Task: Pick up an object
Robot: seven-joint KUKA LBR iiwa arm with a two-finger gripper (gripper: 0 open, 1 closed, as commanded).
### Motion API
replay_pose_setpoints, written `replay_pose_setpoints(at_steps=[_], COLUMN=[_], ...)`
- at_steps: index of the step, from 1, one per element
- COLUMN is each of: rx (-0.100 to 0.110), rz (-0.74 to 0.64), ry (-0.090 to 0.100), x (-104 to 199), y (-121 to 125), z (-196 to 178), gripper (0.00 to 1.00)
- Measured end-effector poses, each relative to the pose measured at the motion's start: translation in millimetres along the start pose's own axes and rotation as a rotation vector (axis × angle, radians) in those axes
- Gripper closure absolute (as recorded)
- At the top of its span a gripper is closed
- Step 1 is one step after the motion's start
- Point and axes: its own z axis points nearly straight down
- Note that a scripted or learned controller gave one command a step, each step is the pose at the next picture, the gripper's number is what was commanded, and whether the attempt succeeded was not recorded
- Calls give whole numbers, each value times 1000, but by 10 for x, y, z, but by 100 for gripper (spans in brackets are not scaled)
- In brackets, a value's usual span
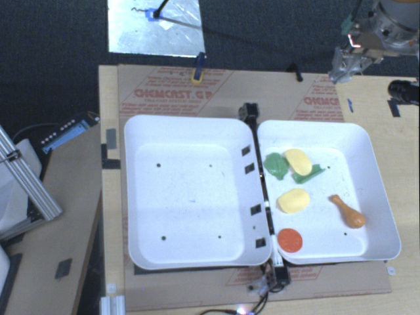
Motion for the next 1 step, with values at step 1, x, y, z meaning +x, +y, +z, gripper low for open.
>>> replay_pose_setpoints(at_steps=[1], rx=[4], rz=[4], ry=[-2], x=[-890], y=[-10], z=[268], gripper=[100])
